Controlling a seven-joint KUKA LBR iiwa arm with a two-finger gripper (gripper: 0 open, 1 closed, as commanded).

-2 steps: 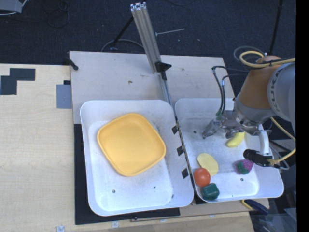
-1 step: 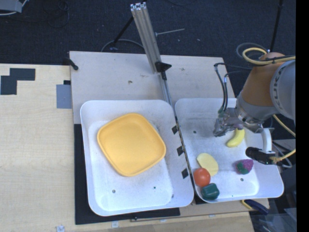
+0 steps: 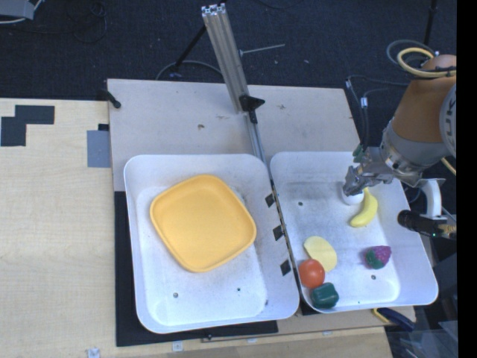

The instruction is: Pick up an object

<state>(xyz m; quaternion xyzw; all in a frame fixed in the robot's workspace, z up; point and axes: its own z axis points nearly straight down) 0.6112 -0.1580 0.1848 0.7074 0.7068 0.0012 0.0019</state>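
Overhead slanted view of the pale surface (image 3: 186, 121) carrying two shallow white bins side by side. The left white bin (image 3: 141, 192) holds a square yellow plastic plate (image 3: 203, 221) with rounded corners, lying flat near its centre. The right white bin (image 3: 417, 286) holds five small toy foods: a curved yellow plastic banana (image 3: 365, 210) towards the far right, a pale yellow rounded slice (image 3: 321, 251) near the middle, a red-orange tomato (image 3: 311, 273) just nearer than the slice, a dark green pepper-like piece (image 3: 325, 296) at the near edge touching or just beside the tomato, and a purple grape-like cluster with a green top (image 3: 378, 256) well apart to the right. The grey arm enters from the right, and its tool (image 3: 353, 192) sits low in the right bin, at the far end of the banana and just to its left. Whether the tool touches the banana, and whether it is apart or together, cannot be told from this angle.
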